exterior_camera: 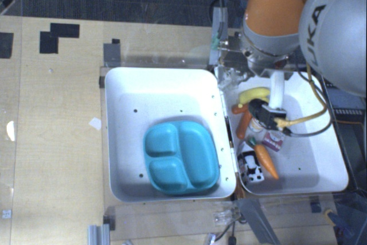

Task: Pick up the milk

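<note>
A blue tray (180, 156) is lying in the left bin (123, 94). The milk (250, 167) is sitting in the near left corner of the right bin (321, 175), beside a carrot (266, 161). My gripper (259, 73) is hanging over its far end; I cannot tell how my jaws are standing.

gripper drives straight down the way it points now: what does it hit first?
Probably the bare floor of the right bin, near its far corner, where the gripper points down. The banana lies close beside that line; depth is unclear. The milk sits at the near edge, off it.
</note>
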Action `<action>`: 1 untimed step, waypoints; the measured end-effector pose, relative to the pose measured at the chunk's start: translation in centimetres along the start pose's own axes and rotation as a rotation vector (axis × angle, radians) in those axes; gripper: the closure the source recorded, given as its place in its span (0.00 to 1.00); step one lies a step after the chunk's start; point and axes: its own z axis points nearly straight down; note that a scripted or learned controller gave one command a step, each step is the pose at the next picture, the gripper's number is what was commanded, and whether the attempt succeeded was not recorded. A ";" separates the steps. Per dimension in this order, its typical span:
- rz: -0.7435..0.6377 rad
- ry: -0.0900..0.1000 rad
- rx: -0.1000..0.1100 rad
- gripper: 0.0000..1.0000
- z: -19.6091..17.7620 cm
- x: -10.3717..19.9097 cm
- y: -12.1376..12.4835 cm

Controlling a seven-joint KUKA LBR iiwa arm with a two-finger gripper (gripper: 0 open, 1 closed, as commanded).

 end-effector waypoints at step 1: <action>-0.105 -0.001 0.003 1.00 6.4 3.8 -1.1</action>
